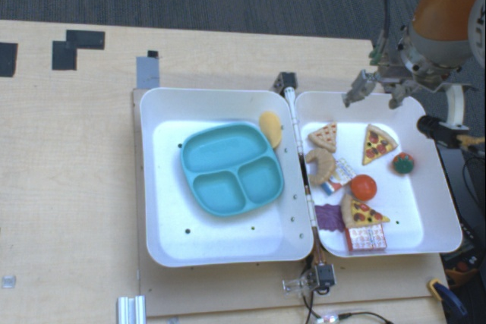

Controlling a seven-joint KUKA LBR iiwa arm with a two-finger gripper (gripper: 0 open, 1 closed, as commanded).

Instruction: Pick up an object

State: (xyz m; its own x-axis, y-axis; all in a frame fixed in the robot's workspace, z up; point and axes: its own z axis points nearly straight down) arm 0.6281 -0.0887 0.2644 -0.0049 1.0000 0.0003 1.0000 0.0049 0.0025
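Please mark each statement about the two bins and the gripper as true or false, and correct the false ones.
1. The blue divided plate lies in the left bin. True.
2. Three pizza slices lie in the right bin. True: one at the far left, one at the far right, one nearer the front.
3. The yellow lemon-like toy lies in a compartment of the plate. False: it lies in the left bin beside the plate's far right corner.
4. The gripper holds the red tomato-like ball. False: the jaws are open above the far edge of the right bin; the ball lies in the bin.
5. The purple piece lies in the left bin. False: it lies in the right bin.
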